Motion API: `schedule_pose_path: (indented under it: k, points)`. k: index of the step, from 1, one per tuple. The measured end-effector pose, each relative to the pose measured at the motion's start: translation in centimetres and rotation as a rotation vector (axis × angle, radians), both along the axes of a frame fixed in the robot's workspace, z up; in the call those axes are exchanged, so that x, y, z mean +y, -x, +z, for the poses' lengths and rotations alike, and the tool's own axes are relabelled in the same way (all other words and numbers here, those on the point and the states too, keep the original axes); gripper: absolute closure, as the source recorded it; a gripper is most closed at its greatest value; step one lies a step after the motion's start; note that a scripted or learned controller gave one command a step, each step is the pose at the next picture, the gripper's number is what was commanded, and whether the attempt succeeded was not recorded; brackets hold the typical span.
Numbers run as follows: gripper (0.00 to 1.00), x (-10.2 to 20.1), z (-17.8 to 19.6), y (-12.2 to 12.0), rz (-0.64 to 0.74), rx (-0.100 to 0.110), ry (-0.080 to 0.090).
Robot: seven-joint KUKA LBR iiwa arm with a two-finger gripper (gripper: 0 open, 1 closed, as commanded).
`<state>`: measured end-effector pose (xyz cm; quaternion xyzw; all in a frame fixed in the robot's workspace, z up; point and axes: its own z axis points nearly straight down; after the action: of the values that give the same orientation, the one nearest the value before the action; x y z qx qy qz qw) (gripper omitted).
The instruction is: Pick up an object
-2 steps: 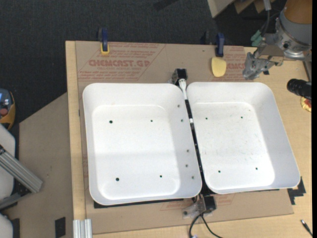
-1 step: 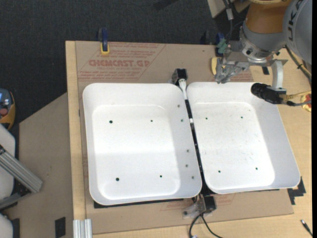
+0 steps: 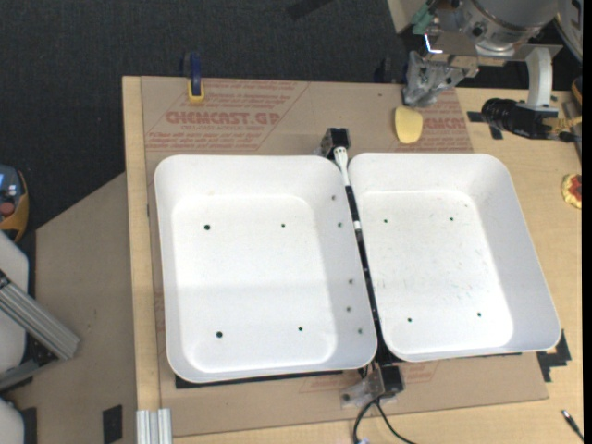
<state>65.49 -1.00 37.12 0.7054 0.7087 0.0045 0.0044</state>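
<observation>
A small pale yellow object (image 3: 409, 125) lies on the brown board just beyond the far rim of the right bin (image 3: 514, 248). My gripper (image 3: 422, 93) hangs right above it, at the top right of the view, with its tip close to the object's upper edge. I cannot tell whether the two touch. The left bin (image 3: 166, 248) shows only its white floor with a few dark dots.
A blue and yellow clamp (image 3: 194, 77) stands at the board's far left edge. A black clip (image 3: 335, 141) sits where the bins meet at the back, and another (image 3: 384, 380) at the front. A red-yellow item (image 3: 573, 190) lies at the right edge.
</observation>
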Motion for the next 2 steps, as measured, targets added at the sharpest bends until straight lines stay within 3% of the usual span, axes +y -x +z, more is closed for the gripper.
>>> schedule_pose_path:
  k: [1,2]
  points:
    - [1.00,3.4,-8.9,-1.1,-0.002,0.020,-0.001]
    - [1.00,-3.6,-2.1,-0.1,-0.007,0.007,0.002]
